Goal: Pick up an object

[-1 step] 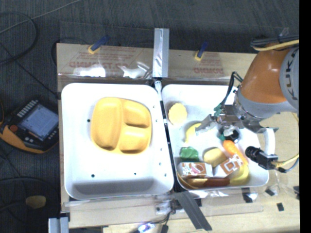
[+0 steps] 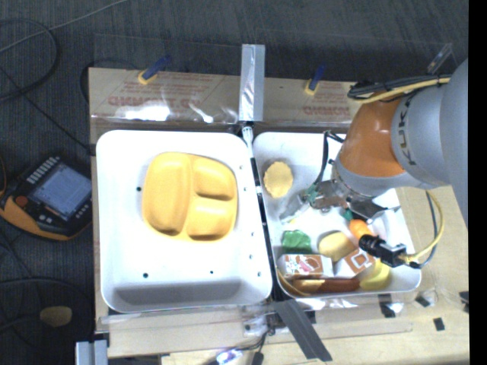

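Objects for picking lie in the right bin [image 2: 262, 204], grouped toward its near end. Taking the green item [image 2: 297, 240] as the reference: a round yellow piece [image 2: 278, 178] lies beyond it, toward the far wall; a pale yellow rounded piece [image 2: 335, 244] lies just beside it on the arm's side; a small printed carton [image 2: 302, 265] sits just in front of it, with a dark brown strip [image 2: 323, 284] along the near wall. An orange piece [image 2: 358, 226] lies further to the arm's side, near the wrist.

The gripper [image 2: 329, 195] is low over the bin, between the round yellow piece and the orange piece, above and to the arm's side of the green item. Its degree of opening cannot be determined, and no object is visibly lifted.

The left bin [image 2: 110, 204], well apart from the green item, holds a yellow divided tray [image 2: 189, 195].

Status: the pick appears not yet completed. Remaining: secure one object and raise it from the bin.
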Available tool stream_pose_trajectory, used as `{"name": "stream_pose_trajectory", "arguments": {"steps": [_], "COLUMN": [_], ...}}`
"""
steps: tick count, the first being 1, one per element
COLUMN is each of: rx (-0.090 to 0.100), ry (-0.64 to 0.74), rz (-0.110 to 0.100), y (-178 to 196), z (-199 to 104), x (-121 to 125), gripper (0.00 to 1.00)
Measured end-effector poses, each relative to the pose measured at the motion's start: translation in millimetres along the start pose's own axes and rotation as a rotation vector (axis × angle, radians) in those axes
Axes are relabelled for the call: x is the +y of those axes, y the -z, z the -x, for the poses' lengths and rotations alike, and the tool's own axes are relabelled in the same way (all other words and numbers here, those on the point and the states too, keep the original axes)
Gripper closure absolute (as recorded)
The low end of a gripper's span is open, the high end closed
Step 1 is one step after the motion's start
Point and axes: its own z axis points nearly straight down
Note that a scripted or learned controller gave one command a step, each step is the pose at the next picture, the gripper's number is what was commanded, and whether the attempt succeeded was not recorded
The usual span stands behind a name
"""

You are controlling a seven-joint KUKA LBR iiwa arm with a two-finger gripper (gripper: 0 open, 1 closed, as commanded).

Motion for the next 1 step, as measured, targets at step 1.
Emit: {"name": "stream_pose_trajectory", "arguments": {"steps": [1], "rx": [-0.002], "ry": [0.006], "rz": [0.011], "y": [-17.9], "z": [13.1], "x": [34.4], "gripper": [0.0]}}
